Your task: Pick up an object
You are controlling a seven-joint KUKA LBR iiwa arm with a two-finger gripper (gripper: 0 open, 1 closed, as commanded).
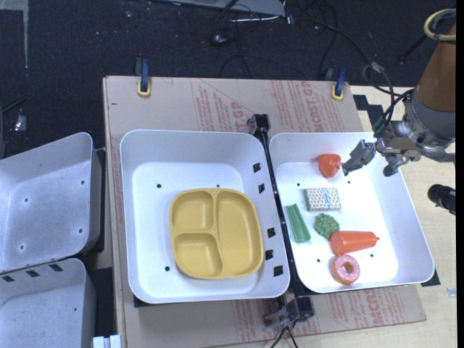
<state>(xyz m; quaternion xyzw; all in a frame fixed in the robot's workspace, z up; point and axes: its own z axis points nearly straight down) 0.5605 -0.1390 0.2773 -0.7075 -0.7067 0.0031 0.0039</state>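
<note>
Nothing is yet held: the gripper (375, 157) (spread open, empty) is poised at three o'clock of the red toy (329, 164).

Dark speckled floor (58, 49), loose cables (319, 27), cardboard-topped bench (210, 104), blue-yellow clamps (144, 78)

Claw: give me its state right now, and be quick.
Claw: open, holding nothing, poised over the right bin's top edge, just right of the red piece.

Bench (188, 104) w/ two white bins (141, 194)
</note>
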